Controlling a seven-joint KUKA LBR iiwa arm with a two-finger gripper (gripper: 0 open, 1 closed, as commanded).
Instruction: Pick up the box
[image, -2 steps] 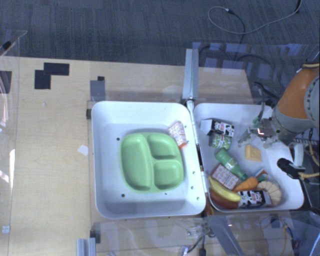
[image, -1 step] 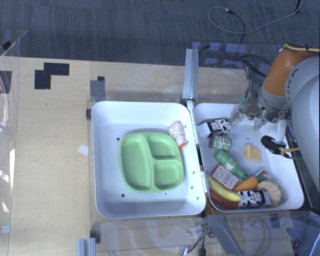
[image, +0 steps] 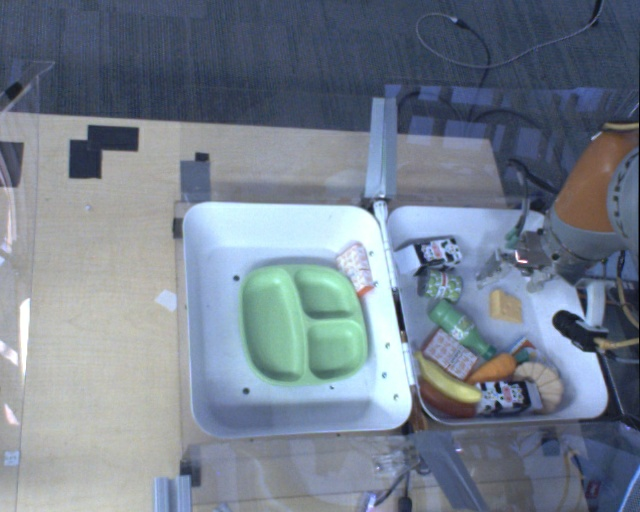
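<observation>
A small red-and-white box (image: 449, 353) lies flat in the right bin (image: 592, 405), between a green bottle (image: 460, 327) and a banana (image: 445, 382). A second red-and-white packet (image: 355, 268) leans against the right wall of the left bin (image: 205, 330). My gripper (image: 518, 266) hangs over the back of the right bin, above and to the right of the box and just behind a yellow cheese slice (image: 506, 306). Its fingers are spread open with nothing between them.
A green divided plate (image: 305, 322) fills the middle of the left bin. The right bin also holds two black-and-white cartons (image: 438, 252) (image: 503, 397), a green can (image: 442, 287), a carrot (image: 495, 368) and a bread roll (image: 545, 380).
</observation>
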